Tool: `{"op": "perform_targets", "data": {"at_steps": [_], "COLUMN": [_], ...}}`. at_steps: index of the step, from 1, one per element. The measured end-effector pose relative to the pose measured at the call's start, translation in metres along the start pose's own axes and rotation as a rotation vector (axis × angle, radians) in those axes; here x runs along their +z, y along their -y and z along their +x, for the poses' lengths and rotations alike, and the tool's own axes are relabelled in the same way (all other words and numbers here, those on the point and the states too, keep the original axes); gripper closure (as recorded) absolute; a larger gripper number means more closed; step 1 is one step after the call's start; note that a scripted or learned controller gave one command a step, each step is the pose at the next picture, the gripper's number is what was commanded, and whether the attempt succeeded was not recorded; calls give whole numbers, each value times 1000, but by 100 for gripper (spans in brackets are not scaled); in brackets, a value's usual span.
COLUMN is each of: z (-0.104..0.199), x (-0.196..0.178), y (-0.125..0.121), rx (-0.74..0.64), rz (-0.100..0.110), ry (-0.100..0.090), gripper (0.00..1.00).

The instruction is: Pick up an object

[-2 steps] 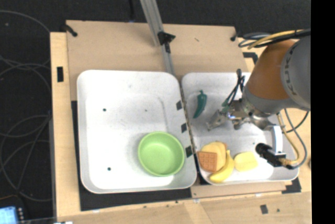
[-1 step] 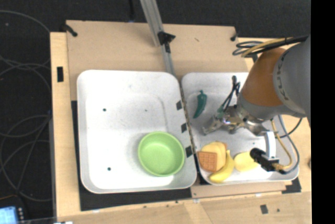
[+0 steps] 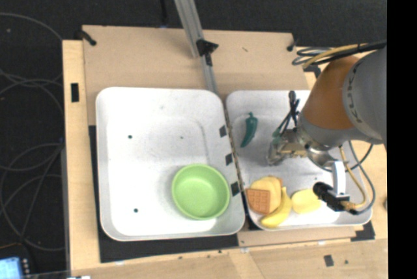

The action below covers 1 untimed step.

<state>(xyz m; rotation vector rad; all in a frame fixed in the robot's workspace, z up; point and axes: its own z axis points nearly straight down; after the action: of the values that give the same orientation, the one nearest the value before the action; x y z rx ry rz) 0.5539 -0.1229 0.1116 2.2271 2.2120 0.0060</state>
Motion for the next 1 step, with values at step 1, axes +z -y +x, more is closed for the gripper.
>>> {"op": "perform_targets", "data": {"at_steps": [1], "z": [9], "x": [-58], "y": [-4], "rx": [-11], "rz": [-3], "ry": [1], "gripper": [100]}}
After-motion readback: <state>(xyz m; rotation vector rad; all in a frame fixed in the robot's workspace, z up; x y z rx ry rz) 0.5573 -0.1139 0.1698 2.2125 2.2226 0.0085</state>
